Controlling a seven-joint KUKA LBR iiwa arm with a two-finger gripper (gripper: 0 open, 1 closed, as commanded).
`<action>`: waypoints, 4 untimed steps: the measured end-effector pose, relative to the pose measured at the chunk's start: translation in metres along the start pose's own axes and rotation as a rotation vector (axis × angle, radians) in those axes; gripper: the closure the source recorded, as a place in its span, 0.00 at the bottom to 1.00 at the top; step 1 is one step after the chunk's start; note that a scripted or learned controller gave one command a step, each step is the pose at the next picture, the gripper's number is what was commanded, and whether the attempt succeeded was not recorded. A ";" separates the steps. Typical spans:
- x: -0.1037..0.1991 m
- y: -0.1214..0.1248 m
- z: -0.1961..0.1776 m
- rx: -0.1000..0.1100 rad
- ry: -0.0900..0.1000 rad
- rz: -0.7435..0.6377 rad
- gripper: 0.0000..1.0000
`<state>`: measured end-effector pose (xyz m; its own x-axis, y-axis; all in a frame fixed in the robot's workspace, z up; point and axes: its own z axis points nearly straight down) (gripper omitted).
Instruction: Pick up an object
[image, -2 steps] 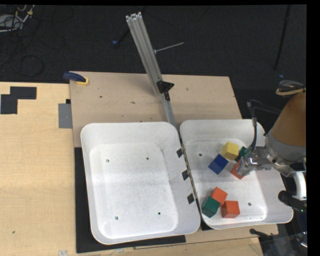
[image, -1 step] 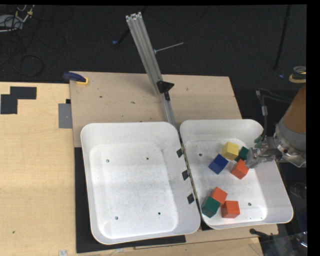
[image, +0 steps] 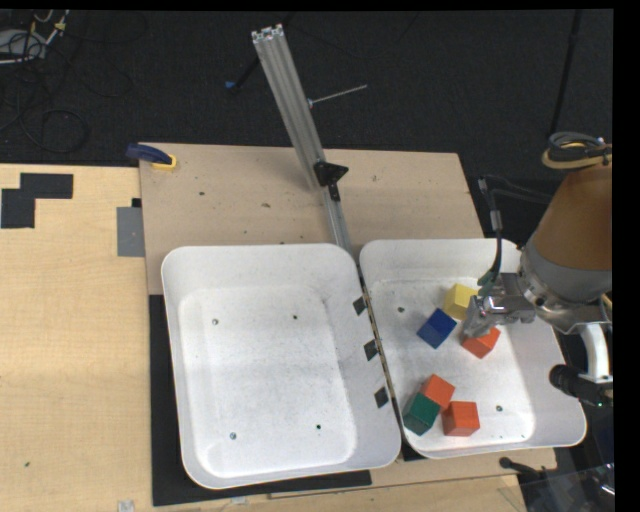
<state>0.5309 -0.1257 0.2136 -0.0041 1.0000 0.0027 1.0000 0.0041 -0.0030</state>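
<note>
Orange-red cube (image: 482, 343), tilted, beneath the fingers (image: 478, 322), their spread impossible to tell.

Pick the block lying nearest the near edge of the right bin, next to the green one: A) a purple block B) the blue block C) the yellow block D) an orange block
D: an orange block sits beside the green block at the near end of the right bin, while the yellow block and blue block lie farther back, by the gripper.
</note>
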 end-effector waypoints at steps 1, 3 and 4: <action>0.053 0.001 0.007 0.001 0.000 0.000 1.00; 0.165 -0.009 -0.011 -0.001 -0.001 -0.001 1.00; 0.213 -0.017 -0.004 0.002 -0.001 0.000 1.00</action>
